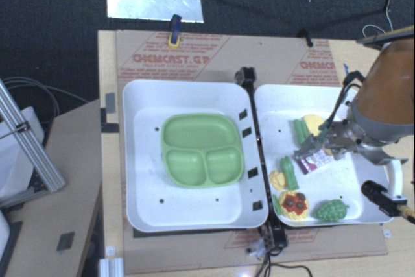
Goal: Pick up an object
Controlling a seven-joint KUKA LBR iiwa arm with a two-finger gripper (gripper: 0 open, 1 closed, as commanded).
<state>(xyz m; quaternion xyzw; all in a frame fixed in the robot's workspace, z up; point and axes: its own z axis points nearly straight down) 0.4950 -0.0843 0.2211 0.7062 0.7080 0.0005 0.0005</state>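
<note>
Over the right bin [272, 100], the gripper [310, 154] hangs low beside a purple packet [316, 161]; its grip cannot be told. Toy food lies nearby. The approach looks under way; next comes a clean closing.

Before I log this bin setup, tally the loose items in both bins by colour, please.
Green: 4 (divided tray, two pickle-like pieces, grape bunch)
Yellow: 2 (pieces)
Red-and-yellow: 1 (round piece)
Purple-and-white: 1 (packet)
Total: 8
</note>
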